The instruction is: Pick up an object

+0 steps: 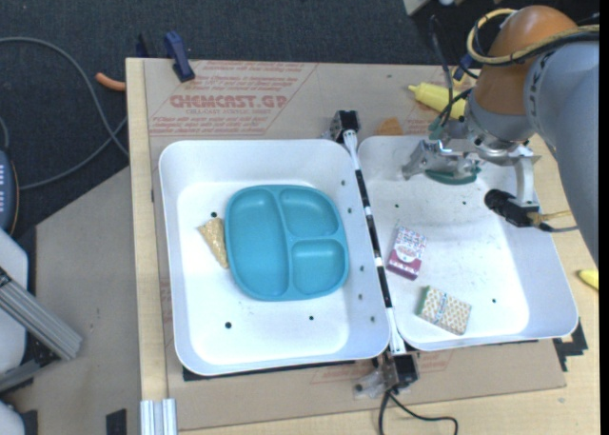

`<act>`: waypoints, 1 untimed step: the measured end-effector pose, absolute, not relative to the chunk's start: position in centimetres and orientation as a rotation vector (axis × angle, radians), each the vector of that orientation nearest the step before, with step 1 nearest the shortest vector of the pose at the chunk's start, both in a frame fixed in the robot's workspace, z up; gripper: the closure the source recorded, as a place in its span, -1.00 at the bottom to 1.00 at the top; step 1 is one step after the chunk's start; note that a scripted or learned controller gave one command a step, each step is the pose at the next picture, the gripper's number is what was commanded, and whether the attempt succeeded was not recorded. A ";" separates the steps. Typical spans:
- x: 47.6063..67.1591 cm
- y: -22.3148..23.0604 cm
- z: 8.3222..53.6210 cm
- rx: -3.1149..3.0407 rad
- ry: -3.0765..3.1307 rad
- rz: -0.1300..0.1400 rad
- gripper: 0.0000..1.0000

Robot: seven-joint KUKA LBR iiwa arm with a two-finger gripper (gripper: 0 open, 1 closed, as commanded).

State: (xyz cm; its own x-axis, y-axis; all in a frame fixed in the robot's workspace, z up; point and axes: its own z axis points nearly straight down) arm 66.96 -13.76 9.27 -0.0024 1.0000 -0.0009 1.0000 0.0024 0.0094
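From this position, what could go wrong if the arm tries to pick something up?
The claw hangs over the far end of the right bin, away from the small pink packet and the patterned packet, so it may close on nothing. Both packets lie flat, which could make them slip. The pink one sits close to the bin's left wall, where the claw might bump.
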 end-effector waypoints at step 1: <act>67.0 -15.4 9.0 2.216 2.221 0.009 -1.00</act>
